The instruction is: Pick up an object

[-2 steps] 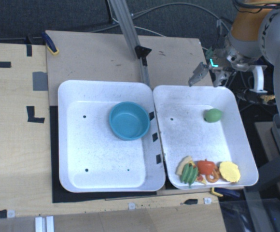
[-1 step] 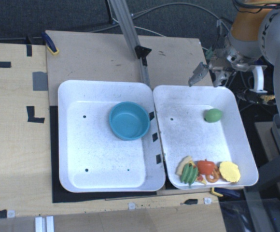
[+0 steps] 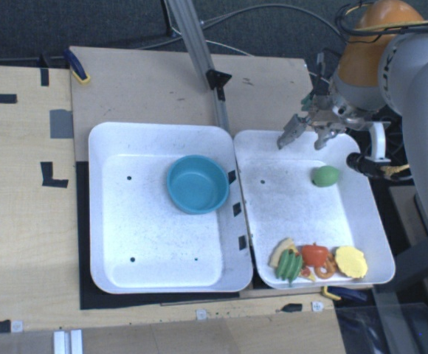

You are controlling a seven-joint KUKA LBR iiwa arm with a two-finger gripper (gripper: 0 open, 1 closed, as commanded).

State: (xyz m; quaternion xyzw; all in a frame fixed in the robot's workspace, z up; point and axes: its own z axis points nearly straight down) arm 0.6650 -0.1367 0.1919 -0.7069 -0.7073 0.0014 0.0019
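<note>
The gripper (image 3: 303,138) hangs over the far edge of the right bin (image 3: 273,198), its fingers apart and nothing between them. A green ball (image 3: 325,175) lies near the bin's right edge, and toy food (image 3: 313,260) crowds its near right corner. A blue bowl (image 3: 197,184) sits in the left bin (image 3: 125,220).

Looking like robotics lab: KUKA arm (image 3: 391,50) working over taped bench (image 3: 22,161) w/ two white bins (image 3: 111,198), loose cables (image 3: 273,9) trailing, toy food (image 3: 317,260) sitting in one.
</note>
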